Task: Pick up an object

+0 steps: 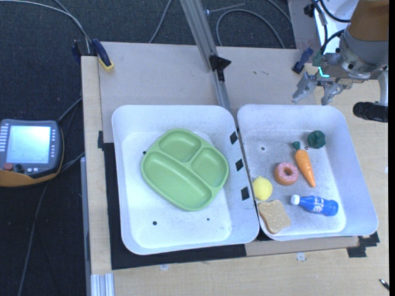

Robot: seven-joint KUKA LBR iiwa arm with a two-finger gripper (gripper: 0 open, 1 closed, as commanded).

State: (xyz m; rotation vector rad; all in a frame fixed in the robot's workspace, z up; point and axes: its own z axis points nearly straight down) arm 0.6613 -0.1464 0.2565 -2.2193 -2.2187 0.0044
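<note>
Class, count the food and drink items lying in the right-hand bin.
6: broccoli at the back, carrot, donut, lemon, bread slice at the front, bottle front right. None looks hidden.

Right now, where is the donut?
In the camera view, the pink donut lies in the right bin, just left of the carrot and above-right of the lemon.

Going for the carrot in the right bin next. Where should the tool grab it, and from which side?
Grip the carrot across its thick orange upper body, near the green top, coming straight down. It lies flat and tapers toward the bottle; the donut crowds its left, so set the fingers carefully.
</note>
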